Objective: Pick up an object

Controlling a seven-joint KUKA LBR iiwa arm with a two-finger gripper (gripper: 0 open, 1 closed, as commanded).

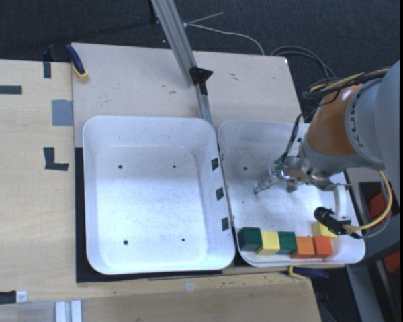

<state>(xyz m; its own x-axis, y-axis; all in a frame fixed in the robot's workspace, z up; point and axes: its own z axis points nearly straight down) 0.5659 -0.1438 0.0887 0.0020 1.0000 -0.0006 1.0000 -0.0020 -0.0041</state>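
Observation:
A row of small blocks lies along the near wall of the right bin (255,136): a dark green block (250,237), a yellow block (270,241), a green block (286,241), an orange block (305,246) and a red-orange block (322,245). Another yellow block (320,230) sits just behind the row's right end. My gripper (275,184) hangs over the middle of the right bin, behind the row and apart from it. It is open, with nothing between its fingers.
The left bin (94,180) stands beside the right one, and the two share a raised rim in the middle. A metal rail (178,35) slants down from the back to that rim. Black cables (336,221) loop near the right bin's near right corner.

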